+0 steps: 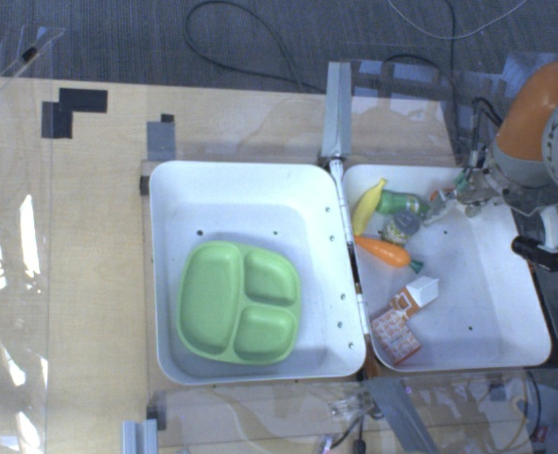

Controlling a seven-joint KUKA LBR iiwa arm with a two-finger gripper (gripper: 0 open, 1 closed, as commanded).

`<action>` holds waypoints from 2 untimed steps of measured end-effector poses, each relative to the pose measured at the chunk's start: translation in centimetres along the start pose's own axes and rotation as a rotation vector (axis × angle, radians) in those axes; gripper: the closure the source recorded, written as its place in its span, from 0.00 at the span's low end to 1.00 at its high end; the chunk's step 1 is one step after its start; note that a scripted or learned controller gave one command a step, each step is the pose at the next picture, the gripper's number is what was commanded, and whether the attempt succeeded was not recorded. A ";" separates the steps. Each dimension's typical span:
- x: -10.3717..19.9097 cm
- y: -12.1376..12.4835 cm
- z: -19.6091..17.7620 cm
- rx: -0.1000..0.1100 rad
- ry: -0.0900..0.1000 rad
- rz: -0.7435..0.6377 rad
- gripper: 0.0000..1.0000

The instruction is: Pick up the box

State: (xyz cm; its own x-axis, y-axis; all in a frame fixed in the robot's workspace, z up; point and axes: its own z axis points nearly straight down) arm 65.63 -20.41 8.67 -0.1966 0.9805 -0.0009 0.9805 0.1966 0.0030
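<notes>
Operator, your gripper (463, 189) hovered at the right bin's (506, 348) far edge; its grasp could not be told. Your box (409, 303) lay at that bin's near-left, beside a carrot (383, 252).

The arm (544, 149) is rounded and grey, with a broad orange band (532, 112) above the wrist. Thin black cables run alongside its metallic tool (468, 189), whose parts look small and silvery.
</notes>
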 end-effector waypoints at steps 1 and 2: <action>-0.3 1.0 -0.5 0.015 0.007 -0.125 0.00; -0.3 1.4 -3.1 -0.002 -0.002 -0.100 0.00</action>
State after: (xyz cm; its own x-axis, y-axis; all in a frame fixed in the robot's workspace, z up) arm 67.03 -20.47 11.79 -0.2938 0.9558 -0.0029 0.9558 0.2939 0.0045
